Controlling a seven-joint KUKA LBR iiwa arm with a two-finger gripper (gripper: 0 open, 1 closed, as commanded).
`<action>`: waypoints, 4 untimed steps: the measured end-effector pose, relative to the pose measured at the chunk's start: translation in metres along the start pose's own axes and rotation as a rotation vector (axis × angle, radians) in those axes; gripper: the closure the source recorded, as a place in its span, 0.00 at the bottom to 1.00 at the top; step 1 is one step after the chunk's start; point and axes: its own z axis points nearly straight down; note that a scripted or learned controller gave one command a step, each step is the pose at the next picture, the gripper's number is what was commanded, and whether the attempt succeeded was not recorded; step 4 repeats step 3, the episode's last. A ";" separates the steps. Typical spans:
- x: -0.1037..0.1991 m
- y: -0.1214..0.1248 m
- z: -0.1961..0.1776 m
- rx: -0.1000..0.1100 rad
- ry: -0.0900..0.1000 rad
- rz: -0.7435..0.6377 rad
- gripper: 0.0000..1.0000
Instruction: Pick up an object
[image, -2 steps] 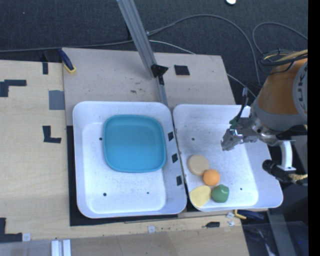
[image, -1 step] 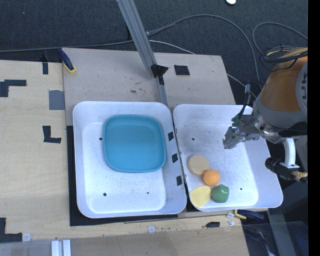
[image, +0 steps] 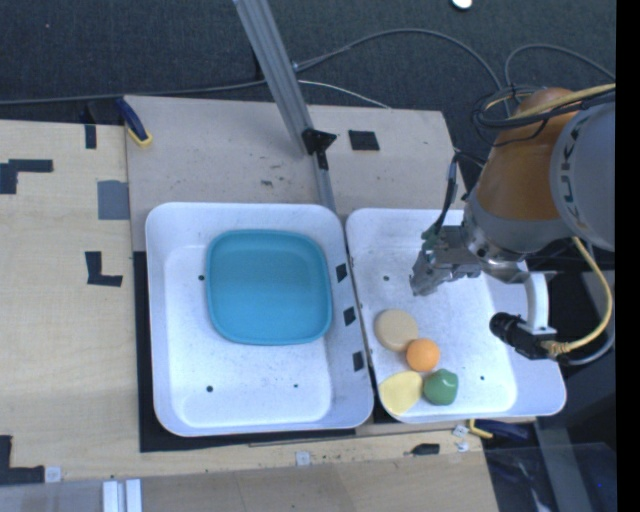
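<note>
Four small objects lie bunched near the front of the right bin (image: 385, 235): a tan round piece (image: 396, 328), an orange ball (image: 423, 354), a yellow piece (image: 400, 391) and a green piece (image: 440, 386). My gripper (image: 428, 278) hangs over the middle of that bin, a short way behind and to the right of the tan piece. I see nothing between its fingers. The grey wrist and orange band rise to the right of it.
The left bin (image: 165, 300) holds a blue square plate (image: 268, 285). A slanted metal bar (image: 290, 90) runs down to the gap between the bins. A black cable fitting (image: 518, 335) hangs off the arm over the right bin's right edge.
</note>
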 end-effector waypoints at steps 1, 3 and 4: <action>0.050 0.008 0.011 0.001 0.000 0.001 1.00; 0.157 0.036 -0.005 -0.001 0.000 0.000 1.00; 0.157 0.036 -0.005 -0.001 0.000 0.000 1.00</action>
